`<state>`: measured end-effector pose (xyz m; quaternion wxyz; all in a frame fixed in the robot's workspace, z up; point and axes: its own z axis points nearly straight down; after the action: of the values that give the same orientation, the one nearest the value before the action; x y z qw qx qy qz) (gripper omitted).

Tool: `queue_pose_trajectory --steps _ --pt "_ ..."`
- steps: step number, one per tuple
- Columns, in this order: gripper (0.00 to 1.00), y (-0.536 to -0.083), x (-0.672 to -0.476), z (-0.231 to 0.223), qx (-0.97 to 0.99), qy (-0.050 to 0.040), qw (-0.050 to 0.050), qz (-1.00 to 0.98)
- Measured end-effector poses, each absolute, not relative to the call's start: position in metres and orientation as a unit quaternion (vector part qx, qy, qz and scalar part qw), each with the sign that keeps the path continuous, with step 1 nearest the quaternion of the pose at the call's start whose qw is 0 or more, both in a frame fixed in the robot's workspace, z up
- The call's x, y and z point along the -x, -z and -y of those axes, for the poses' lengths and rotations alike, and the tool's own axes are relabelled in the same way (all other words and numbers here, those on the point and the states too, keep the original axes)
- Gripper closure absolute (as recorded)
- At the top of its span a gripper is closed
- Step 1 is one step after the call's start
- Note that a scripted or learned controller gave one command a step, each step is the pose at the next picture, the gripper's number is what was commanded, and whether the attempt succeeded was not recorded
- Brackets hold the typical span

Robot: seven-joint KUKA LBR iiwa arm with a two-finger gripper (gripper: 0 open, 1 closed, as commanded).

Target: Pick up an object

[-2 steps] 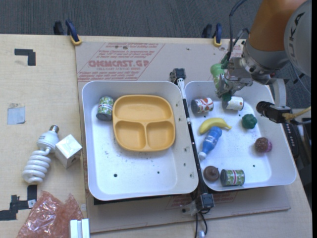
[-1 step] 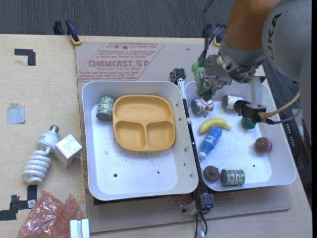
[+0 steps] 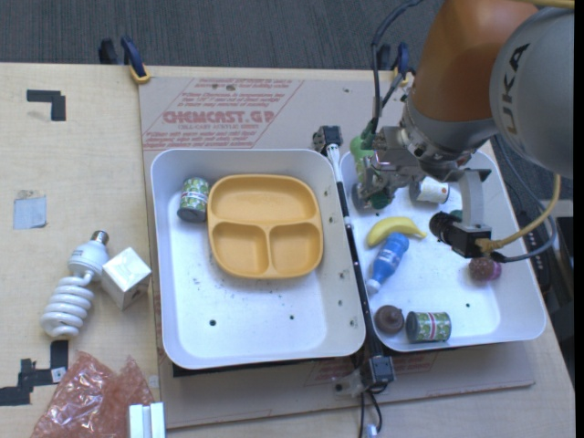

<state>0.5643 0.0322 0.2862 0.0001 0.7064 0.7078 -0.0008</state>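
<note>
gripper: low at right bin's back-left corner; open or clenched, can't tell
banana: just beside gripper
blue bottle: touching banana
can: bin front
yellow tray: left bin

A yellow-orange divided tray beside a green-patterned can in the white left bin. To the tray's right: yellow banana, blue bottle, dark-red ball.
</note>
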Motion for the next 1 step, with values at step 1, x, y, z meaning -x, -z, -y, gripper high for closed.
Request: queue_pose_trajectory --steps 1 --pt "0.0 -0.2863 -0.5643 -0.0323 -0.707 0.0006 0.0 -0.708"
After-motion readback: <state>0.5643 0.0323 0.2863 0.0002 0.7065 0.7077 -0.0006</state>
